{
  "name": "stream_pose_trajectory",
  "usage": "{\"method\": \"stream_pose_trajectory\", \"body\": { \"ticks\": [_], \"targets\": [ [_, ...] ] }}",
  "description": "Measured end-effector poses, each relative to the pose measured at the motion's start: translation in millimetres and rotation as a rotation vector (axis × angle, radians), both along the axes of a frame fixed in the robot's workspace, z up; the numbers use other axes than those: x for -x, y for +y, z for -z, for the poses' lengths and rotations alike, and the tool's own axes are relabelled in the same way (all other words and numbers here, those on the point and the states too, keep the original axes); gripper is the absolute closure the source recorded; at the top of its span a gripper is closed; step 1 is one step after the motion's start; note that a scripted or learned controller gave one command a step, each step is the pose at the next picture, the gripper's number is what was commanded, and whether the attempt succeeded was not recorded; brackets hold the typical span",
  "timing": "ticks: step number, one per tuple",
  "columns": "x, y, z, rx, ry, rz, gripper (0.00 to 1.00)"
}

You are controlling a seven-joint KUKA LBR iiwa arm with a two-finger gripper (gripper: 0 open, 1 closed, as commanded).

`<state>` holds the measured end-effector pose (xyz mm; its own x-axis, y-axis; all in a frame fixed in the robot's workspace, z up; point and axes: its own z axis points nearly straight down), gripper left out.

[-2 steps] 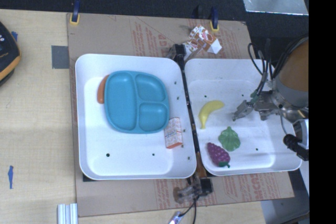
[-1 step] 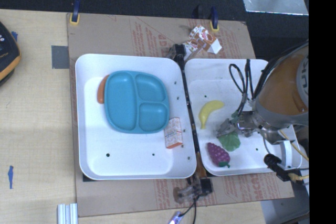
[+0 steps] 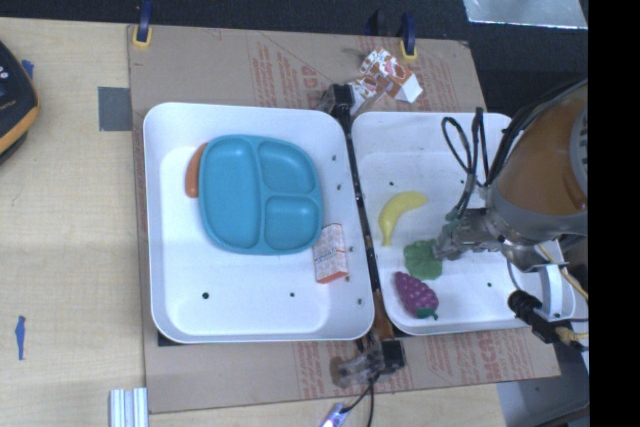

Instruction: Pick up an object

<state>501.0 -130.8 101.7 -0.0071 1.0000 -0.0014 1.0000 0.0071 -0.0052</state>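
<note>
Purple grapes [image 3: 416, 294] lay at the lower right, beside a green piece [image 3: 423, 259] touched by the gripper [image 3: 447, 243]; its finger state was unclear.

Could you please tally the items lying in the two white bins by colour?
Blue: 1, plate
Orange: 1, item tucked under the plate's edge
White and red: 1, packet
Yellow: 1, banana
Green: 1, toy at the gripper
Purple: 1, grapes
Total: 6
</note>
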Motion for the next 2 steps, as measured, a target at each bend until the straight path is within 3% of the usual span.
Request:
{"method": "stream_pose_trajectory", "body": {
  "ticks": [1, 2],
  "targets": [
    [0.0, 0.1, 0.0, 0.0, 0.0, 0.0, 0.0],
    [0.1, -0.7, -9.9, 0.001, 0.002, -0.003, 1.0]
  ]
}}
